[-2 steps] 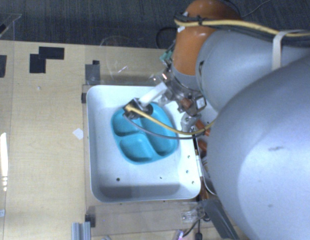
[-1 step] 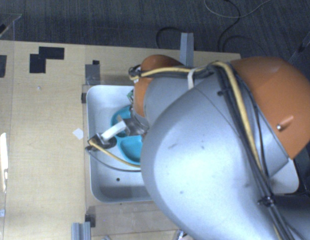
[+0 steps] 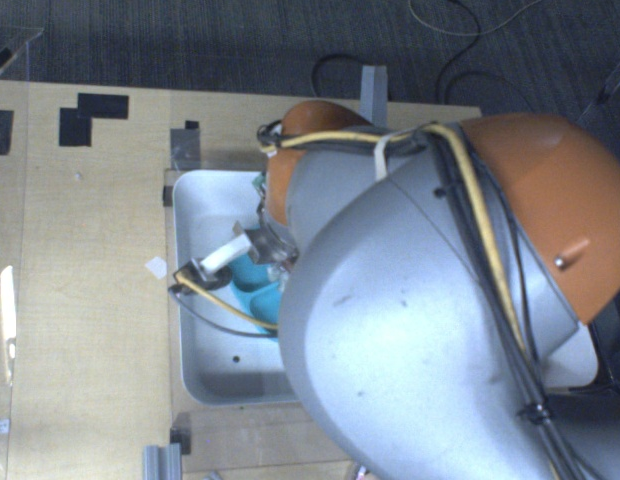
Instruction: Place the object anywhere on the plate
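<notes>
- Left white bin point(image 3: 193, 298): its left wall, far-left corner and near rim are exposed, with bare white floor showing along the left and near sides
- The grey arm point(image 3: 410, 308), orange-banded, sweeps in from the right and covers the bin's right half and everything beyond it
- The tool point(image 3: 266, 256) hangs low over the bin's middle; whether it is apart or together cannot be told
- A blue object point(image 3: 252, 276) lies inside the bin directly under the tool, partly hidden by it
- The pale wooden surface point(image 3: 80, 298) stretches open to the bin's left, with black tape marks point(image 3: 90, 116) at its far edge and a small white scrap point(image 3: 155, 266) just beside the bin wall
</notes>
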